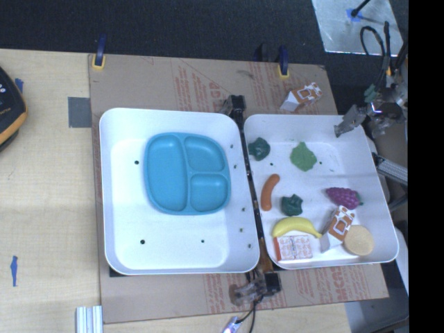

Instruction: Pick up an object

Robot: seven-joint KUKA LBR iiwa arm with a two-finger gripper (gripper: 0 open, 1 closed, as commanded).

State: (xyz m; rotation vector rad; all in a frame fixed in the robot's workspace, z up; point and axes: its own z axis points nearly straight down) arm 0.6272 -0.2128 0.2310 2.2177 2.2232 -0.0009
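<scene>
The bench (41, 207) is carrying a brown cardboard sheet (173, 89), and two white bins are lying side by side on it. The right bin (361, 151) is sitting just beside the fingers (347, 125); the left bin (125, 207) is sitting well apart from them.

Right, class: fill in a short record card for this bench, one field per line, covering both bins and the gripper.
left bin: holds a blue divided plate
right bin: toy food, including a yellow banana, orange sausage, purple grapes, a round biscuit
outside bins: small carton on the cardboard
gripper: at the right bin's far right corner, holding nothing visible
</scene>
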